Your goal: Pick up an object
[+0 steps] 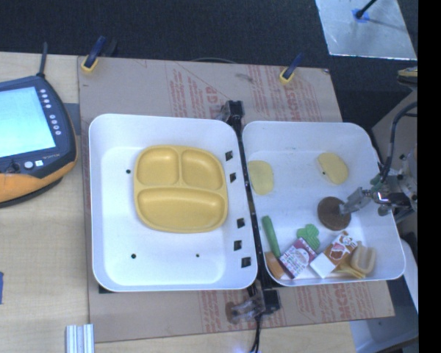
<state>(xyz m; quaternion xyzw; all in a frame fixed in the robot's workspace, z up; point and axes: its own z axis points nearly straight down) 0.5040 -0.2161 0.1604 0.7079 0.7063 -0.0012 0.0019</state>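
The right bin point(309, 133) holds several small toy foods. A brown round piece point(331, 213) lies right of its centre. My gripper point(359, 199) reaches in over the right rim, its tip just above and to the right of that brown piece, close to it or touching it. Two pale yellow discs lie farther back, one point(260, 176) by the left wall and one point(332, 168) at the back right. In the front corner lie a green stick point(270, 235), a green leafy piece point(307, 235), a maroon box point(298, 258), a red-and-white packet point(342, 247) and a tan bun point(361, 260).
The left bin point(110, 197) holds a yellow divided plate point(181, 188). A tablet-like pendant point(22, 134) with an orange base lies on the bench at far left. Black clips point(235, 112) join the bins along their shared wall.
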